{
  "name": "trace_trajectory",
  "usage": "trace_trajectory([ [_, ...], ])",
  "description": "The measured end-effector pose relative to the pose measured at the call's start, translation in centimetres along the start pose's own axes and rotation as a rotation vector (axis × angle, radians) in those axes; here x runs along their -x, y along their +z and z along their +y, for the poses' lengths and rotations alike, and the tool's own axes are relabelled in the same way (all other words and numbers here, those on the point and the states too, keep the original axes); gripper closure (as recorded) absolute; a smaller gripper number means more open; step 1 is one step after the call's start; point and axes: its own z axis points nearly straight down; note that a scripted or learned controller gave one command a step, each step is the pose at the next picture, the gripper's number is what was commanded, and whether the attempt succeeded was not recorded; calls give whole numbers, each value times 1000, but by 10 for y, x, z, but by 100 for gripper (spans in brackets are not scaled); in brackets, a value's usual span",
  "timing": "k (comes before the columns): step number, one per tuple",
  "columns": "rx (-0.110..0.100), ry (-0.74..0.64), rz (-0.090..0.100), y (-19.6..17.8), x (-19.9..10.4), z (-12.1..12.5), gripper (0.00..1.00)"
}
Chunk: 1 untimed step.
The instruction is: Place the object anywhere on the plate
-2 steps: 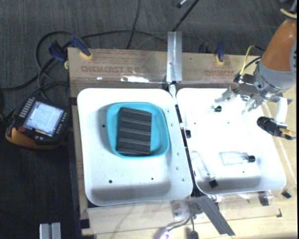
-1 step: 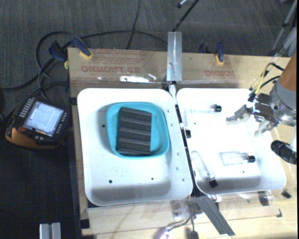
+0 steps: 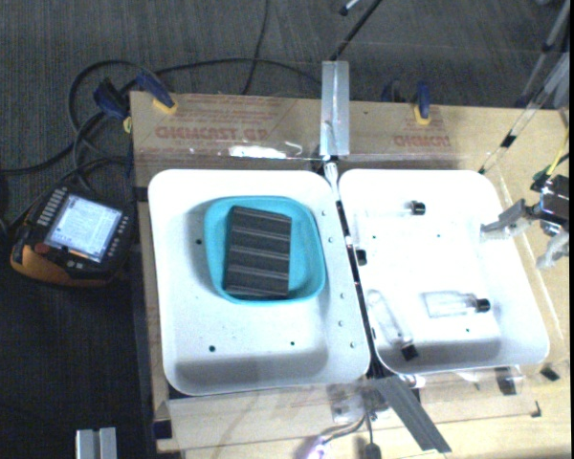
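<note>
A dark grey ribbed block (image 3: 258,250) lies flat on the teal plate (image 3: 312,261), inside its rim. The plate rests in the left white bin (image 3: 182,304). My gripper (image 3: 539,226) hangs at the far right, over the right bin's outer edge (image 3: 517,285), well away from the block and the plate. Nothing shows between its parts.
The right bin holds a small black piece (image 3: 416,207), a clear piece with a black tip (image 3: 454,304) and another clear piece (image 3: 386,321) near the divider. A metal post (image 3: 336,103) stands behind the bins. A handheld pendant (image 3: 77,229) lies left of the bench.
</note>
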Motion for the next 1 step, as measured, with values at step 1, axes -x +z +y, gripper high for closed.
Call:
trace_trajectory([
  [1,-3,22,3,63,-50,-19,0],
])
